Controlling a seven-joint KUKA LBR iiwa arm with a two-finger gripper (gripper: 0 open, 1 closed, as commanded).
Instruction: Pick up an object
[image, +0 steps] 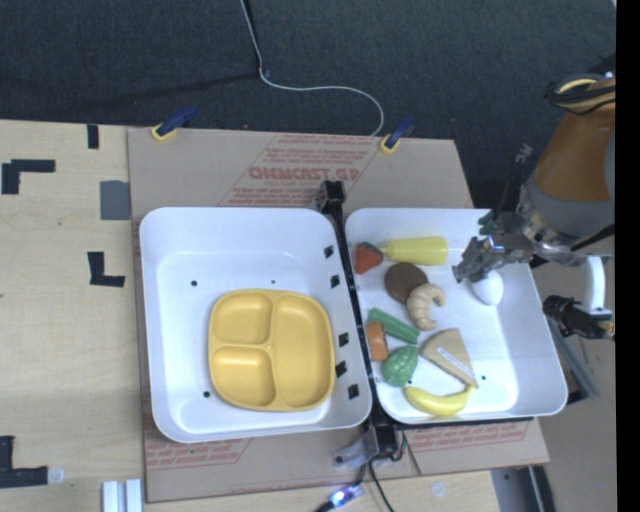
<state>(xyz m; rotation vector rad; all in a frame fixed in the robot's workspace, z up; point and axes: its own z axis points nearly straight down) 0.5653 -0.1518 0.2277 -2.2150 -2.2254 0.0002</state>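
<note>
My gripper (478, 262) hangs over the upper right part of the right bin (530, 350), its dark fingers pointing down and left. A small white egg-shaped object (487, 290) lies just below the fingertips. Further left in this bin lie a yellow corn cob (415, 250), a red tomato-like piece (367, 258), a brown round piece (405, 279), a beige croissant (426, 303), a green pepper (392, 327), a carrot (377, 344), a broccoli (400, 366), a tan sandwich wedge (450, 355) and a banana (436, 401). Nothing shows between the fingers.
The left bin (180, 250) holds a yellow divided plate (270, 350). A black clip divider (335, 200) joins the two bins. A white cable (300, 85) runs across the dark floor behind the bench. The arm's grey and orange body (575, 170) fills the right side.
</note>
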